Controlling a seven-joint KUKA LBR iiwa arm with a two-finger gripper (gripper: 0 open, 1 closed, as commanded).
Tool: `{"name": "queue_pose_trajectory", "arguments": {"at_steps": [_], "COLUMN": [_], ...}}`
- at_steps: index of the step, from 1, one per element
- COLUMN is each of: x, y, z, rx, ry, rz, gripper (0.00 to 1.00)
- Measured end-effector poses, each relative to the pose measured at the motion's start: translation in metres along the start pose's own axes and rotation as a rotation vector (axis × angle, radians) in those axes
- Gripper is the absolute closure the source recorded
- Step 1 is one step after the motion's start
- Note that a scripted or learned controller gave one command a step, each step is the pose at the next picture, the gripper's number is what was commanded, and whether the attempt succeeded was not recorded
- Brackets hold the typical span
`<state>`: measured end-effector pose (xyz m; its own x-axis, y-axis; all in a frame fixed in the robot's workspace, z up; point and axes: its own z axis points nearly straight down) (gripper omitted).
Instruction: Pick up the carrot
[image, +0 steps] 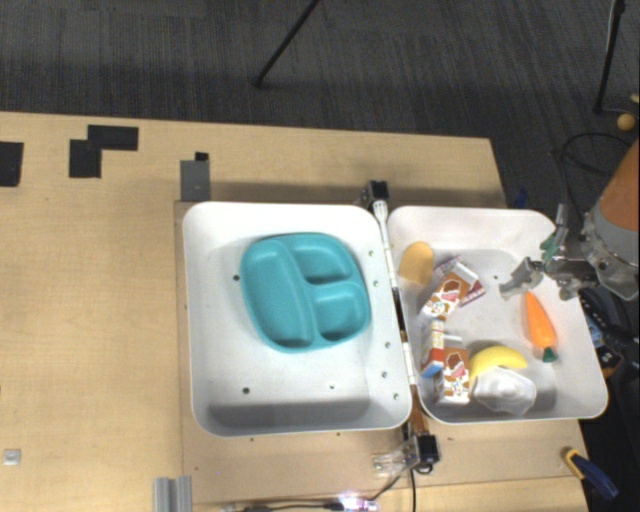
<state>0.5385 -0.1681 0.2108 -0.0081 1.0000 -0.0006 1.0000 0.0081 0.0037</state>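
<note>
Carrot-picking looks barely begun, judging from how things lie. Largest on the bench are the two white bins: the left bin (215, 400) bears a teal divided plate (303, 290), and the right bin (575, 405) holds everything else. Reaching in from the right, the grey arm (618, 225) hangs over the right bin's far right corner, and its gripper (548, 272) sits low there, just above the upper end of the carrot. Its fingers appear spread, with nothing between them, so I read it as open and holding nothing. Among the smaller things, a crumpled white item (505, 392) lies at the bin's near edge, touching a yellow banana (498, 359); two printed cartons (452, 293) lie toward the middle, and a small yellowish round fruit (416, 262) sits by the dividing wall. The carrot (540, 322) itself, orange with a green stub, lies flat on the bin floor near the right wall, apart from the rest. Left to do: descend, close on it, lift.
</note>
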Motion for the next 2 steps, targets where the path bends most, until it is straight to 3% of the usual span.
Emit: {"name": "queue_pose_trajectory", "arguments": {"at_steps": [1, 2], "x": [-0.032, -0.031], "y": [0.003, 0.005], "z": [0.115, 0.104], "rx": [-0.002, -0.007], "ry": [0.003, 0.002], "rz": [0.137, 0.134], "gripper": [0.0, 1.0]}}
